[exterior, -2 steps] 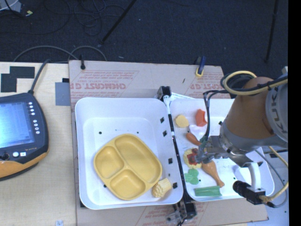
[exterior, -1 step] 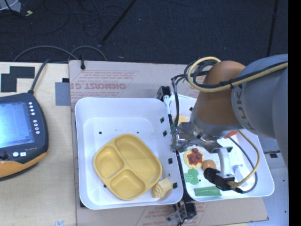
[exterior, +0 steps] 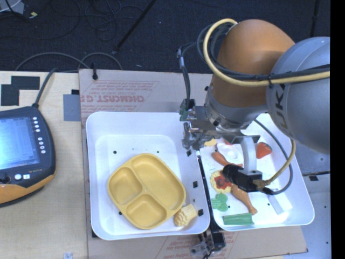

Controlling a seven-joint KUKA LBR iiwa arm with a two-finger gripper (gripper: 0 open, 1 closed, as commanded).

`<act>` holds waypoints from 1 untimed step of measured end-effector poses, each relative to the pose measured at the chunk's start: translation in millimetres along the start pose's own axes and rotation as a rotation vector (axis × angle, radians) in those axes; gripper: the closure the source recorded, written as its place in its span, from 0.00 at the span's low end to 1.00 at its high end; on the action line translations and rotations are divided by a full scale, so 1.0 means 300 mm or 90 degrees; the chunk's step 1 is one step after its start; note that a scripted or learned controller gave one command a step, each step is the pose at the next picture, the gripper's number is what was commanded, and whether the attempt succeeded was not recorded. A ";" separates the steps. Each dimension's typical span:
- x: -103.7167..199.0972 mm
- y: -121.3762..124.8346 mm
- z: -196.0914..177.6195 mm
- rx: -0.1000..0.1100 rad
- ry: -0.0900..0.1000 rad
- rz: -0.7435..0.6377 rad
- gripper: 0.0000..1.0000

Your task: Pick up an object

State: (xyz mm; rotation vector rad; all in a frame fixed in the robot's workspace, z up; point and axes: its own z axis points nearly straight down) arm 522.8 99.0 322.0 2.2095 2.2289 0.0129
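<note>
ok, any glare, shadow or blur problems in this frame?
Camera view: the lit handheld pendant screen is washed out pale blue; the orange wrist band is close and soft; the arm shades the right white bin; the yellow divided plastic tray is evenly lit and sharp.

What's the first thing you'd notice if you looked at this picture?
The big grey and orange robot arm fills the upper right, bending down over the right bin, which holds a jumble of toy food in red, orange and green. In the left bin a yellow divided plate lies near the middle, with a small yellow corn piece just off its lower right edge.
</note>
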 end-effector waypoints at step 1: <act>-0.085 -0.119 -0.395 0.000 -0.001 0.005 1.00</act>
